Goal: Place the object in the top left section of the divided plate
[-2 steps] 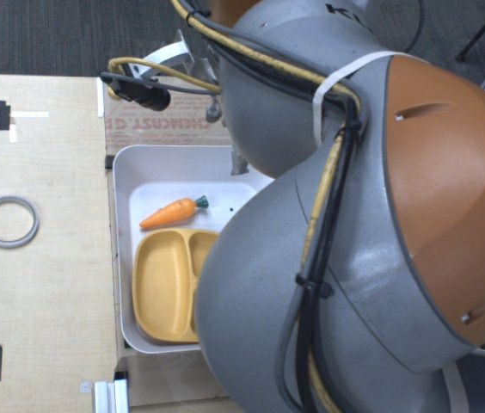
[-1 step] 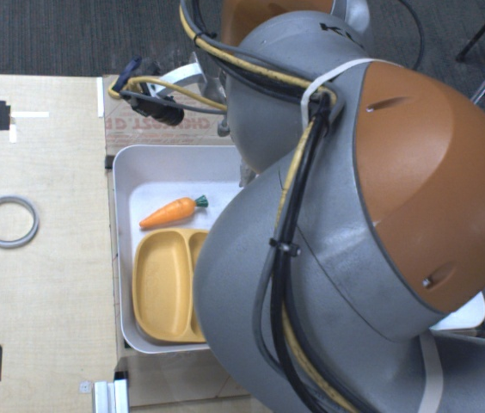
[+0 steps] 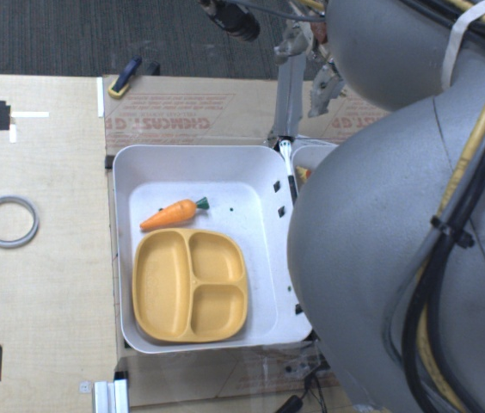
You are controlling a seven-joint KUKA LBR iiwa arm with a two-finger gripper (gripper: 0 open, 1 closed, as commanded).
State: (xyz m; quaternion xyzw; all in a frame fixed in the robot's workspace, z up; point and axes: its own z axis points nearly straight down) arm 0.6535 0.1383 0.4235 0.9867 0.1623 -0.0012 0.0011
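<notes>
An orange toy carrot (image 3: pixel 169 215) with a green top lies in the left white bin (image 3: pixel 126 231), tilted, just beyond the far edge of the plate. The yellow divided plate (image 3: pixel 163 286) sits at the bin's near side, with one long section on the left and two smaller ones on the right; nothing lies in its sections. My gripper (image 3: pixel 304 101) hangs high over the far end of the wall between the two bins, well to the right of the carrot and beyond it. Nothing shows in its grasp.
The bulky grey arm (image 3: pixel 397 231) covers most of the right bin (image 3: pixel 316 155). A roll of grey tape (image 3: pixel 8 221) lies on the wooden bench to the left. A blue and yellow tool (image 3: pixel 125 77) rests at the edge of the cardboard (image 3: pixel 191 114) behind the bins.
</notes>
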